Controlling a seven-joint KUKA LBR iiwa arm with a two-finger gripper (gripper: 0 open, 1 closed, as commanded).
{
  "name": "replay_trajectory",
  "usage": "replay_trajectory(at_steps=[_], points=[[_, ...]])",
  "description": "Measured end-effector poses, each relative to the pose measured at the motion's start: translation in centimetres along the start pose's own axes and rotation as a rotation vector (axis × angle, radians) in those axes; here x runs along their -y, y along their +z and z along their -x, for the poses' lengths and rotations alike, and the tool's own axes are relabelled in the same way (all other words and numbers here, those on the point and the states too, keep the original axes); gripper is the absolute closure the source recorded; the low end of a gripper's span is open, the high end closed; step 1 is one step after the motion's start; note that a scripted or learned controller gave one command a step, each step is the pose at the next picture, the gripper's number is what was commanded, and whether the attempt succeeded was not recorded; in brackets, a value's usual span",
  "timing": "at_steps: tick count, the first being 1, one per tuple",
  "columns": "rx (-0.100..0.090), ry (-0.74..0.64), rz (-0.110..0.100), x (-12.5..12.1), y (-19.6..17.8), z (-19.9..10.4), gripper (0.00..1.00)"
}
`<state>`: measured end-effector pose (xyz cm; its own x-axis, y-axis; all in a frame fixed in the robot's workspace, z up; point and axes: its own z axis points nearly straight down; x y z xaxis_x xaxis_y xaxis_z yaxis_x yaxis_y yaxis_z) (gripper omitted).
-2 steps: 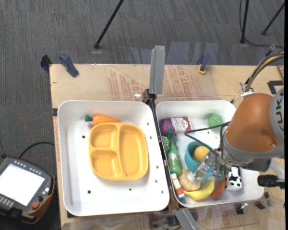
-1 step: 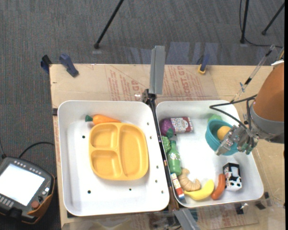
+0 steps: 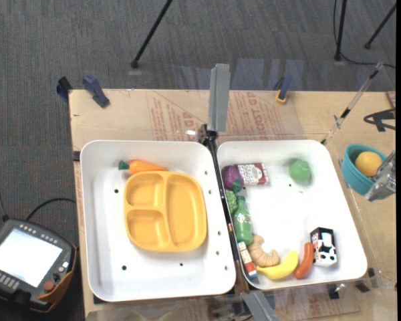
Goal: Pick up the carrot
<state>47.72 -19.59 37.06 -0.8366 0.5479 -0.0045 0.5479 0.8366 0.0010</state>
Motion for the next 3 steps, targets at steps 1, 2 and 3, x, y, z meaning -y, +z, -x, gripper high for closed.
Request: replay_trajectory(at_steps=[1, 2, 3], points=[[-0.023, -0.119, -0.002, -0.2, 14.8, 1.9, 1.0], [0.006, -0.29, 0.001, -0.3, -3.5, 3.2, 1.0], [-0.025, -0.462, 0.002, -1.0, 16.8, 1.6, 1.0]])
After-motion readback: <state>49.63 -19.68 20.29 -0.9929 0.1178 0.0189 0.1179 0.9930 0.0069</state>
